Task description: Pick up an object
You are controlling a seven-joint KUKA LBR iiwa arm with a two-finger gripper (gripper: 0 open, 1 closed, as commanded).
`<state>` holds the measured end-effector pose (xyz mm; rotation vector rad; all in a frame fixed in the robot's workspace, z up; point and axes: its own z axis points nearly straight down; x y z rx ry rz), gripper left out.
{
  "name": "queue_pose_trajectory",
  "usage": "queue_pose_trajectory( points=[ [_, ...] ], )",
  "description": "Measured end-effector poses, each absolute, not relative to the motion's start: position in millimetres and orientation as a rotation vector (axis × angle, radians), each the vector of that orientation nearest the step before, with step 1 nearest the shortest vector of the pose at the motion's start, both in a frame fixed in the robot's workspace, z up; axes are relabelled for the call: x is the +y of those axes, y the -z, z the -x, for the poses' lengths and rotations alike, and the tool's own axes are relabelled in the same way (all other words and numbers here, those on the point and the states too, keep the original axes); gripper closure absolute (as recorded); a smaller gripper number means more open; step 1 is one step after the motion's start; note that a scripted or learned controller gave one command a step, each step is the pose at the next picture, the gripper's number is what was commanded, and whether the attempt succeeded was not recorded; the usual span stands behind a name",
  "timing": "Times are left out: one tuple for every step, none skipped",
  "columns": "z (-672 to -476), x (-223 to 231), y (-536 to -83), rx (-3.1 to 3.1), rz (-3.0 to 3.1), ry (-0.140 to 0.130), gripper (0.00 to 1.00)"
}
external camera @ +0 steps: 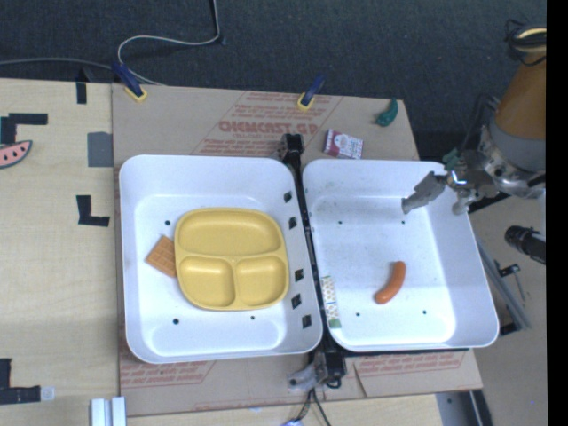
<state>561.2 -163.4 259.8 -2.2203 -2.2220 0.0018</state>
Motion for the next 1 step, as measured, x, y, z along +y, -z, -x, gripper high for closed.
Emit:
queue_pose_trajectory(
  points=[
    [-562.0,-191.0,-86.6,-2.224,2.222,0.002,0.0]
  ],
)
